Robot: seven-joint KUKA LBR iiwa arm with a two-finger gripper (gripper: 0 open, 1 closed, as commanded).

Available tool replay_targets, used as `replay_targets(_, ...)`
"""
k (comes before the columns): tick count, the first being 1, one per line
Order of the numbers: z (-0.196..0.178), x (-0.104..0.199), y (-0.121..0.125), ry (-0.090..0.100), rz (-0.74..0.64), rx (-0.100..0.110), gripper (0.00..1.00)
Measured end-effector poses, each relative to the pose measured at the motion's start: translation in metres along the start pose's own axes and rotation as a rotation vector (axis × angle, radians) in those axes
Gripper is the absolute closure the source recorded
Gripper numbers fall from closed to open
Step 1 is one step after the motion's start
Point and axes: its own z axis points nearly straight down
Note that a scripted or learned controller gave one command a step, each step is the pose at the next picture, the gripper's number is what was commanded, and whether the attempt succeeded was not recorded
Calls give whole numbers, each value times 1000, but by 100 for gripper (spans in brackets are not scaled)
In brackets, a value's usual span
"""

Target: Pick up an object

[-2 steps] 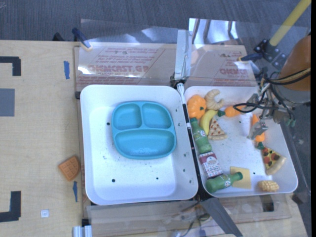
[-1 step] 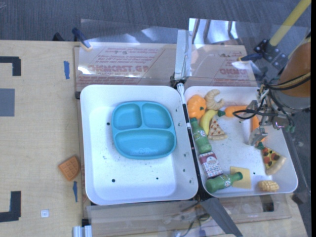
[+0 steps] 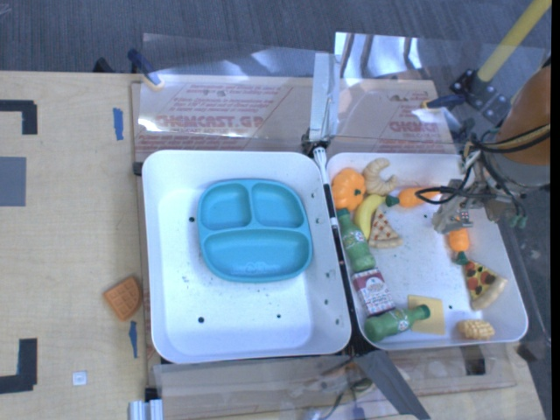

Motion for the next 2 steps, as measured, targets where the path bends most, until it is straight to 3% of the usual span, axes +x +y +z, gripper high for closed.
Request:
replay_targets(1,1,0,0,2,0,-1,0)
replay_targets(2,16,-8,-1,11,5,-4,0)
